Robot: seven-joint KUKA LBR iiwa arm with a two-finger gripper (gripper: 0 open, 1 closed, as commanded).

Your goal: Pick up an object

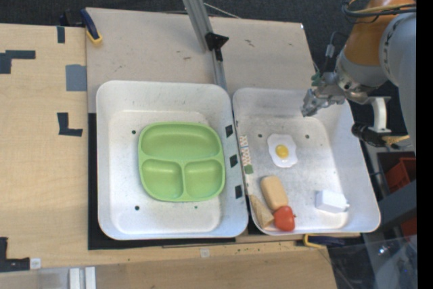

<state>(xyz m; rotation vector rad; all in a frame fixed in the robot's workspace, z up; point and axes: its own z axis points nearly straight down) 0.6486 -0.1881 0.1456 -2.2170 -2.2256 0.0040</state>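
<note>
The gripper (312,103) hangs over the far right corner of the right bin (362,203), near its upper rim. It is small and dark in the camera view, and I cannot tell how it stands; nothing is seen in it. So the task seems to be at the approach step, with no object picked yet.

The nearest object is the fried egg toy (282,151), lying flat on the bin floor a little below and to the left of the gripper, apart from it. It is white with a yellow middle, thin and low, so a grasp would probably need to come down close to the floor.

Further toward the near edge lie a tan bread roll (273,191) touching a red tomato (285,218), and a small white block (330,201) near the right wall. The left bin (108,166) carries a green divided plate (181,160).
</note>
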